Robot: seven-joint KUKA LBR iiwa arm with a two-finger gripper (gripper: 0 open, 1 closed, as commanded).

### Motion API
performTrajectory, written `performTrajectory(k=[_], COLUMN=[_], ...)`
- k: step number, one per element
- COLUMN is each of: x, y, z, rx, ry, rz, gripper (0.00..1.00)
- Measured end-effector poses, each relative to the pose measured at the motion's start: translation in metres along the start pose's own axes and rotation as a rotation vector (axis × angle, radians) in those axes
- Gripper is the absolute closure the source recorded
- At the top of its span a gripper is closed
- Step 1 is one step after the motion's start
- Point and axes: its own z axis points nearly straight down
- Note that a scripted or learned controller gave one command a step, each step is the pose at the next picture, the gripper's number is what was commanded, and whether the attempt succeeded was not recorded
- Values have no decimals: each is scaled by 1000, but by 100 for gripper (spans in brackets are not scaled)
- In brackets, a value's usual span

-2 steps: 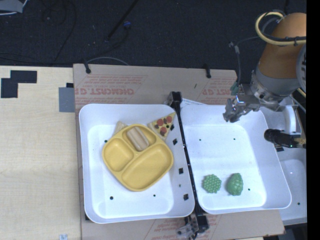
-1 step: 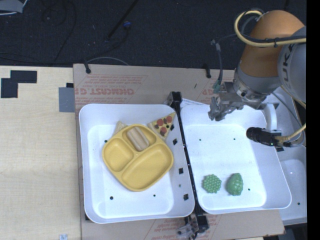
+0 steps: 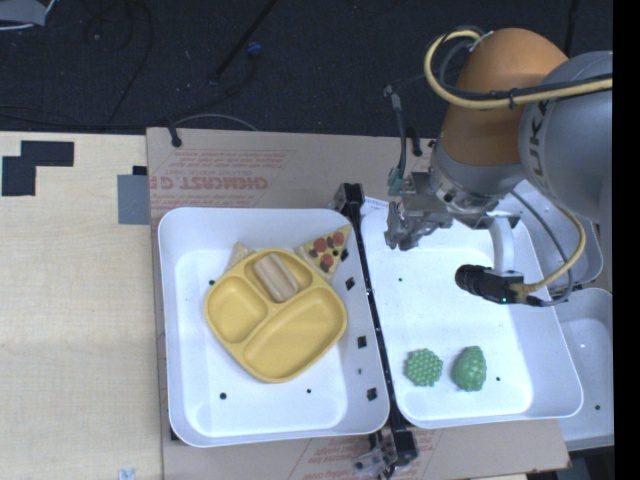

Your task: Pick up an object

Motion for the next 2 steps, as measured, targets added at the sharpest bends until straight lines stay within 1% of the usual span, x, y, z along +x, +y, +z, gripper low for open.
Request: performTrajectory(k=[1, 2], x=[59, 101], y=[10, 11], z=[4, 21], rx=[-3, -1], ry=[0, -2], rz=[-1, 3], gripper=[100, 100])
